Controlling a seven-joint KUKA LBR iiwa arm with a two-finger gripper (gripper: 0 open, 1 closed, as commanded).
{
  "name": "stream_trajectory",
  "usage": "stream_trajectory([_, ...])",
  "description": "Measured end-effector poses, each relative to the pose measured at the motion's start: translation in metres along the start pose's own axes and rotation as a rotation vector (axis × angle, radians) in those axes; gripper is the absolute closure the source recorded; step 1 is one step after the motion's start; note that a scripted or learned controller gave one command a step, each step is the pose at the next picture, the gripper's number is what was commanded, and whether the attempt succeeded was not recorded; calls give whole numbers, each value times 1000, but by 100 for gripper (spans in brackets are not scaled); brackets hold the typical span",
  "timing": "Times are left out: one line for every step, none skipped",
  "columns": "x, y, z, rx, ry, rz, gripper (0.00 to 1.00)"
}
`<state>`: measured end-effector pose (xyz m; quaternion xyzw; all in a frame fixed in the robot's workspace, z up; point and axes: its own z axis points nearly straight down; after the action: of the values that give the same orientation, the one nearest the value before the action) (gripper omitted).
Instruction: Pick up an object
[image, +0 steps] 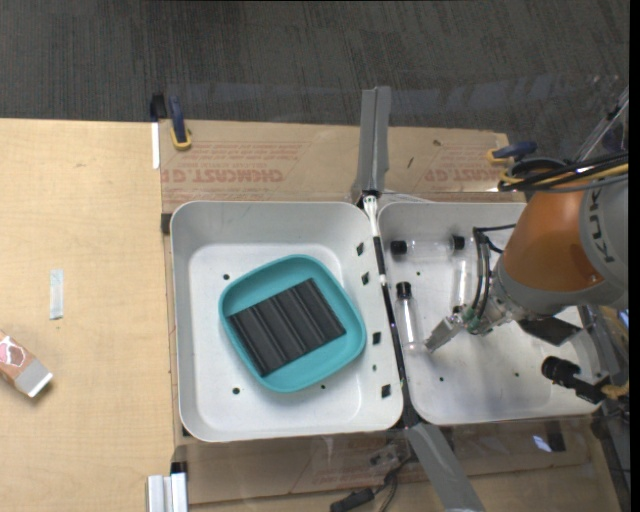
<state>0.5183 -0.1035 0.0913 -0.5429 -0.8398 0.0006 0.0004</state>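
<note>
So the arm comes in from the right side of the frame and hangs over the right bin. The gripper sits low toward that bin's left half, tilted toward the divider. Honestly can't tell how it's set from this angle, and nothing is visibly in it. The only obvious object is a teal tray with a dark ribbed insert, lying flat in the middle of the left bin, well apart from the gripper. Over at the far left edge, a small packet lies on the bench.
</note>
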Motion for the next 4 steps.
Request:
stream_trajectory([-86, 82, -1, -3, 0, -25, 0])
stream_trajectory([-87, 82, -11, -4, -3, -28, 100])
stream_trajectory([-87, 82, -11, -3, -3, -28, 0])
stream_trajectory([-81, 15, -1, -2, -1, -80, 0])
